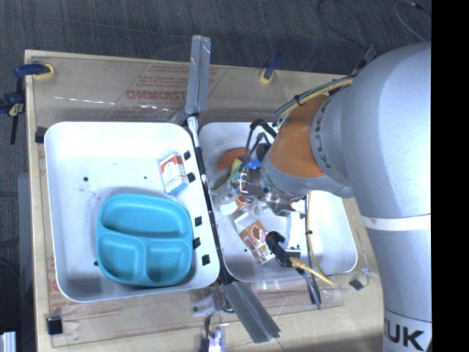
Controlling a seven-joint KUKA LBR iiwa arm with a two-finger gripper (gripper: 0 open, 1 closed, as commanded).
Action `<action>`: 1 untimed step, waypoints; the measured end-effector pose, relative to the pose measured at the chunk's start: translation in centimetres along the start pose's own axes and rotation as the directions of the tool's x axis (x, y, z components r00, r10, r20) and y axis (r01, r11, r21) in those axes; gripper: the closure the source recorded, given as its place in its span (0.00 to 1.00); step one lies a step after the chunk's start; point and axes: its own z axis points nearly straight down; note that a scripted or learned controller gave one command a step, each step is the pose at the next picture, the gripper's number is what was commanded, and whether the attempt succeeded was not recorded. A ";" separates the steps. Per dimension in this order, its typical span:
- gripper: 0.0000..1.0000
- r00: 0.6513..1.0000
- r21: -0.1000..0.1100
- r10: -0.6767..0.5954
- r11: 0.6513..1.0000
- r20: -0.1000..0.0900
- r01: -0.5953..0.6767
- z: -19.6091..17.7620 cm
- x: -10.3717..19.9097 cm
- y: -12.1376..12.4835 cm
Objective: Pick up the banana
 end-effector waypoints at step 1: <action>0.00 0.997 0.023 -0.080 0.997 0.003 0.080 -3.9 -8.1 1.3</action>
